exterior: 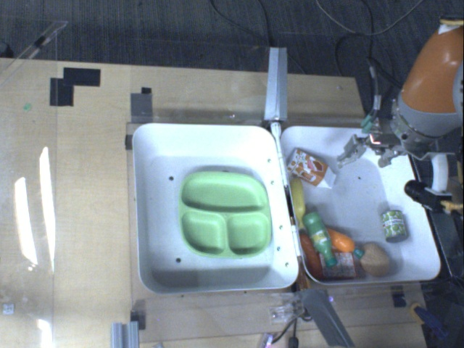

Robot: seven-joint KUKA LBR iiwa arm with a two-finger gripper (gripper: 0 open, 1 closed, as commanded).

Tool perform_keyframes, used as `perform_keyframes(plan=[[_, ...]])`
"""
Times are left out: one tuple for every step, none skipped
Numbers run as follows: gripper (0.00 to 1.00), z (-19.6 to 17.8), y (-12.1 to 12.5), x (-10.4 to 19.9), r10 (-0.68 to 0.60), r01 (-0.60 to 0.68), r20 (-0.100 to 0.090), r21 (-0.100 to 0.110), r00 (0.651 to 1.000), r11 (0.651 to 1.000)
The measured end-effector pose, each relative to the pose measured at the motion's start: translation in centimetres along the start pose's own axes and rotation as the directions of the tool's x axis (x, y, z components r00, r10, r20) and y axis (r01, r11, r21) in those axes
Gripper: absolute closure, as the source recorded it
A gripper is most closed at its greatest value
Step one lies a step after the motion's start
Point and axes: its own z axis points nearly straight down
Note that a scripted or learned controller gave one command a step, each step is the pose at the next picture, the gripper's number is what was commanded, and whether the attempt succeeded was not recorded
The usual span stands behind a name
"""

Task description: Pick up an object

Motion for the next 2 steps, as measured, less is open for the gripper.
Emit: perform_keyframes(plan=[[0.0, 9.3, 6.7, 3.6, -0.106, 0.106, 0.004, -0.02, 0.994, 0.994], [0.0, 10.3, 4.6, 3.3, -0.11, 0.111, 0.004, -0.041, 0.994, 0.993]])
